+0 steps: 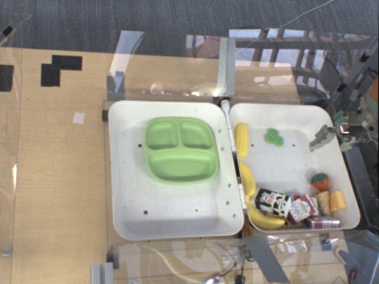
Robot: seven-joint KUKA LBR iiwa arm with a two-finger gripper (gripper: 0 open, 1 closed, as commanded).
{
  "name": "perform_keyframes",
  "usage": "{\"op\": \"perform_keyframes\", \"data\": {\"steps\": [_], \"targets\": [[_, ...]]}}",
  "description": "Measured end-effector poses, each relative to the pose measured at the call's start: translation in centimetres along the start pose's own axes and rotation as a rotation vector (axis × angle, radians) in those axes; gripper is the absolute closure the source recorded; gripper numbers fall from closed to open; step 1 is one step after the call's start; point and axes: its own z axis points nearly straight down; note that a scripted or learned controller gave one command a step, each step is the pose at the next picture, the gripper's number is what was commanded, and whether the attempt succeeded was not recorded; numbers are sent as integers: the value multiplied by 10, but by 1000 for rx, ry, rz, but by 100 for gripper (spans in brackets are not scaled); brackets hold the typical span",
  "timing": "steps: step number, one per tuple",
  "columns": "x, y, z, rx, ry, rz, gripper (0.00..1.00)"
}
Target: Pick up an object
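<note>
1. From the overhead camera view, the gripper [324, 138] hung at the right edge of the right bin [296, 114], its grey fingers just over the rim. Nothing lay between them that I could see; how far they were parted I could not tell.

2. No object had yet been picked. The candidates all sat in the right bin, most of them crowded along its near edge, with the green broccoli piece [273, 137] alone in the open middle.

3. I judged the main risk to be the crowding: the milk carton [273, 202], the red packet [304, 209] and the small can [323, 222] touched or overlapped each other and the banana [256, 203], so a descent there could pinch two things or knock one aside.

4. A second risk: the strawberry-like toy [320, 181] and the bread-coloured piece [331, 202] lay near the right wall, where a finger might strike the rim.

5. The corn cob [241, 139] lay against the divider, leaving little room on that side.

6. Count, right bin: one corn cob, one banana, one broccoli piece, one carton, one red packet, one can, one red toy, one bread-coloured piece.

7. Count, left bin [127, 176]: one green divided plate [180, 149] with three compartments. Two bins in all.
</note>
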Motion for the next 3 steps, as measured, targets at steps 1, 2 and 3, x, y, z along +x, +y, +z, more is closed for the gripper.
{"op": "perform_keyframes", "data": {"steps": [1,2,3], "targets": [[0,0,0,0,0,0,0],[22,58,110,1,0,-92,0],[61,102,140,-11,-2,-129,0]]}}
